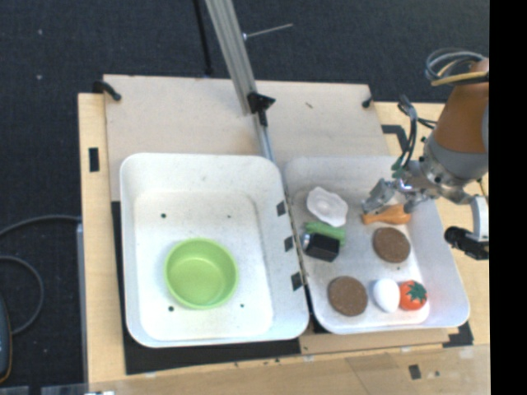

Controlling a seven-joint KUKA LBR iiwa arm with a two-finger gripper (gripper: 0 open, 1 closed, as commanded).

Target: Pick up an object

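My gripper [382, 197] hangs low over the upper right part of the right bin [445, 262], right above an orange carrot-like piece [389, 216] that lies on the bin floor. Part of that orange piece is hidden under the gripper. Elsewhere in this bin lie a crumpled white object [326, 206], a green and black item [323, 239], two brown discs [391, 244] [347, 295], a white egg [385, 295] and a red fruit with a green top [412, 295].
The left bin [148, 179] holds a green bowl [201, 272]. A slanted metal pole [235, 48] comes down from the top to the gap between the bins. The arm's orange band [463, 113] sits at the right edge.
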